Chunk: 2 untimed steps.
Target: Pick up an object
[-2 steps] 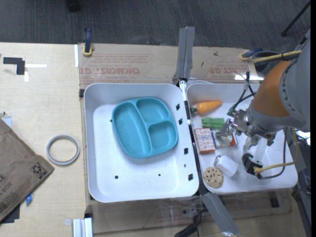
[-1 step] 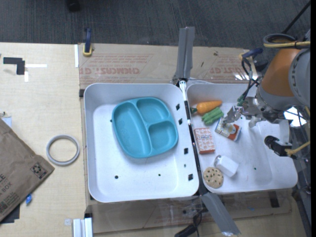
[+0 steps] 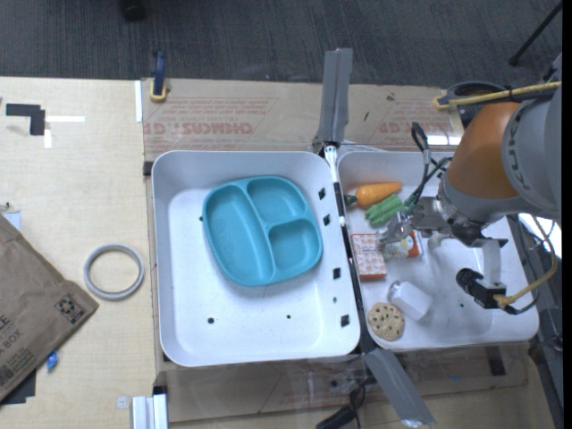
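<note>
Objects for picking lay in the right bin [image 3: 500,324]: carrot [image 3: 379,190], green vegetable [image 3: 384,209], patterned box [image 3: 367,255], white cup [image 3: 410,299] and cookie [image 3: 386,321]. Gripper [image 3: 400,233] sat low at the box's 3 o'clock; finger state could not be told. Left bin [image 3: 179,266] held a blue divided plate [image 3: 261,230].

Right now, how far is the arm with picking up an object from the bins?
Done: the gripper is down in the right bin, among the carrot, the green vegetable and the small box. In hand: nothing can be seen held; whether it grips something cannot be told. Left: lift one object clear. The cookie and the blue plate in the left bin lie untouched.
</note>
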Available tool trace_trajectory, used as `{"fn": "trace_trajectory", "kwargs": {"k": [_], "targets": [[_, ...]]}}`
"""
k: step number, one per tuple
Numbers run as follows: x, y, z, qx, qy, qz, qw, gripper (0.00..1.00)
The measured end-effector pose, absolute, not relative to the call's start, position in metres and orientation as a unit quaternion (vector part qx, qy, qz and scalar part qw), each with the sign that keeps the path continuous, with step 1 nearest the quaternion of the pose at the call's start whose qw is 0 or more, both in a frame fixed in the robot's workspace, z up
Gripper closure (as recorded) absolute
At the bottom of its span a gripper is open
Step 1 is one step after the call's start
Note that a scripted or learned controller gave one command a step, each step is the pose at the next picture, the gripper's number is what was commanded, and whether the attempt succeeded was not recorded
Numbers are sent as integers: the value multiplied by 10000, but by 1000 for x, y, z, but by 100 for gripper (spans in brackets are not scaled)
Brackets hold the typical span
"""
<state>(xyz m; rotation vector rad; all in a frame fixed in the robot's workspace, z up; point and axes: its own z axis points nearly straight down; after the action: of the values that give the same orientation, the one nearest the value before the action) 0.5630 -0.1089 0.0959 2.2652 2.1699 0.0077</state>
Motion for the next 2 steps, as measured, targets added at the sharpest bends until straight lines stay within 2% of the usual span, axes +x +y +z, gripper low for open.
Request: {"fn": "trace_trajectory", "kwargs": {"k": [1,2], "targets": [[564,-113,107,7238,6900,20,60,100],[564,-113,106,7240,6898,19,59,0]]}}
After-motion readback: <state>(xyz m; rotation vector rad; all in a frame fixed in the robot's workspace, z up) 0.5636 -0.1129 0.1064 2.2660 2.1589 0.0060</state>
